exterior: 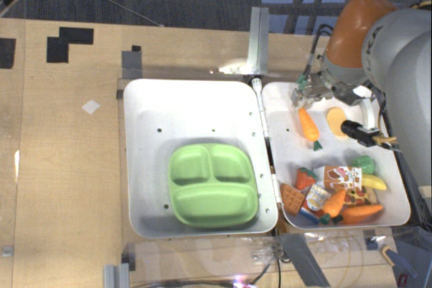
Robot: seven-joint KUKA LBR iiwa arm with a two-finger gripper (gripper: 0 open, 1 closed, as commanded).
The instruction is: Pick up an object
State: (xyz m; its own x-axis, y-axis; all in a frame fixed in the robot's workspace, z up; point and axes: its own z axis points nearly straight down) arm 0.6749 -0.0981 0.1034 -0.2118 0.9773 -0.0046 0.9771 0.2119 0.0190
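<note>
My gripper (304, 95) hangs over the far end of the right bin (277, 119), just above the upper tip of an orange toy carrot (309, 125) that lies on the bin floor. Nothing shows between the gripper and the carrot. A round yellow-orange piece (335, 119) lies to the carrot's right. At the near end of the same bin is a heap of toy food: a printed carton (342, 178), a second carrot (362, 212), a yellow banana (374, 182), a waffle (292, 197) and a red piece (305, 178).
The left bin (148, 111) holds a green divided plate (212, 184) toward its front. A metal post (258, 40) stands behind the divide between the two bins. The grey arm (398, 71) covers the right bin's far right side.
</note>
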